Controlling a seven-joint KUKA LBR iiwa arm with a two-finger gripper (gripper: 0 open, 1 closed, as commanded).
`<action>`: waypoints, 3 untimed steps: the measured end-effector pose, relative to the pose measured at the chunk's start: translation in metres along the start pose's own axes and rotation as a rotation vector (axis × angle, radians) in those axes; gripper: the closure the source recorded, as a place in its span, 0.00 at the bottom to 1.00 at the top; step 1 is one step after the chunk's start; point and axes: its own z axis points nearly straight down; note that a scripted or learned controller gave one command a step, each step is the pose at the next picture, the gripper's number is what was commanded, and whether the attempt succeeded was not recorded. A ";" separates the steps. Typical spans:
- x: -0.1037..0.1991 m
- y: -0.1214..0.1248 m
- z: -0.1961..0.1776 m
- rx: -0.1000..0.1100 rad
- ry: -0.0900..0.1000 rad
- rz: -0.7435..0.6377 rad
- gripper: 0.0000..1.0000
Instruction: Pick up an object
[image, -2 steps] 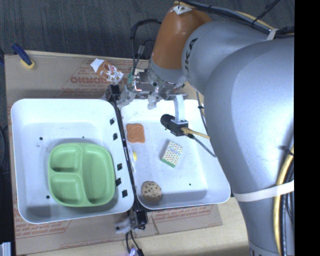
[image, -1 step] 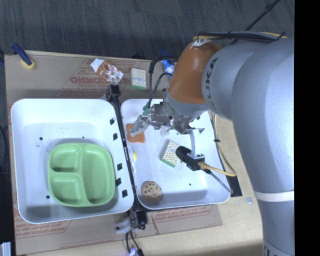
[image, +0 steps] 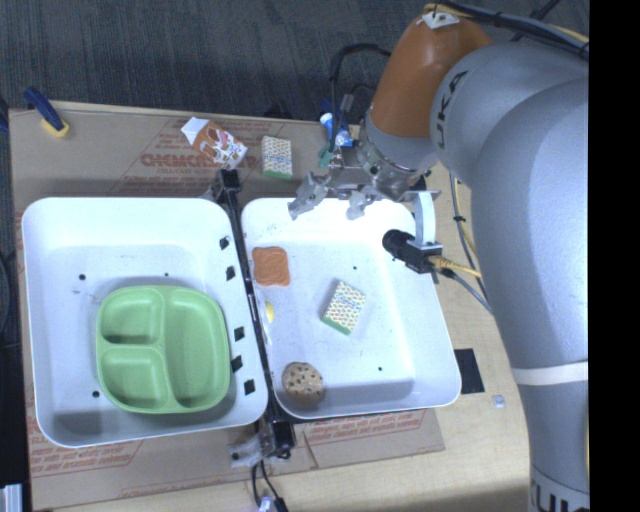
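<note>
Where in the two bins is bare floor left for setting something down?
Left bin: the strip behind the green divided plate. Right bin: floor right of the patterned block, towards the near corner. Crowded: its left edge, with the orange pad and the cookie.

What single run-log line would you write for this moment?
end effector: open, above right bin's far edge, holding nothing | right bin: orange block, patterned block, cookie | left bin: green tray
</note>
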 end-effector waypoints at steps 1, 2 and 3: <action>0.001 0.000 -0.010 0.001 0.000 -0.006 1.00; 0.001 0.000 -0.010 0.002 0.000 -0.006 0.00; -0.052 -0.077 0.041 0.007 0.000 -0.001 0.00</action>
